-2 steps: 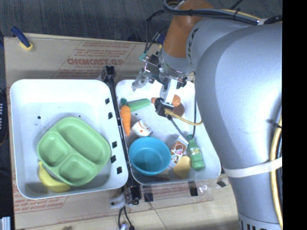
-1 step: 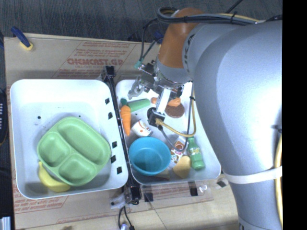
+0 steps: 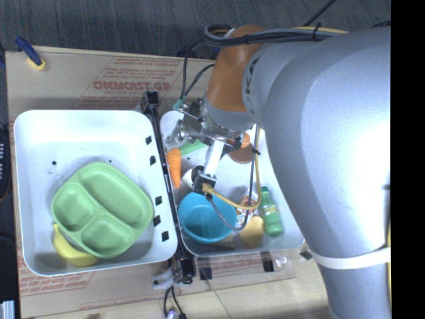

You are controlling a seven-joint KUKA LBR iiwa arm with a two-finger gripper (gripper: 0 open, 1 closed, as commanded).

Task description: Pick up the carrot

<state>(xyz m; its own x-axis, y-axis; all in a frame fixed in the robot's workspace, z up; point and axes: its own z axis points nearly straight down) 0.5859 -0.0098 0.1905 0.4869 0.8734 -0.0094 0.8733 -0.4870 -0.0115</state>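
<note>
Hazards are listed from the near edge of the right bin outward. The blue bowl occupies the near left corner, just beside the near tip of the carrot. A descent that drifts toward the near edge would likely strike the bowl rim instead of the target. A yellow rounded item and a green bottle lie near the near edge, apart from the carrot, and pose little hazard. The carrot lies lengthwise against the left wall of the right bin, about midway along it. The wall leaves scant room on that side, so a grasp may clip the wall or push the carrot along it and slip off. The gripper hangs over the far half of the bin, just beyond the carrot; its state cannot be told, because the wrist covers it. A brown-orange item under the arm could be mistaken for the target. In the left bin, a green divided plate rests over a yellow piece, well apart from the carrot.
</note>
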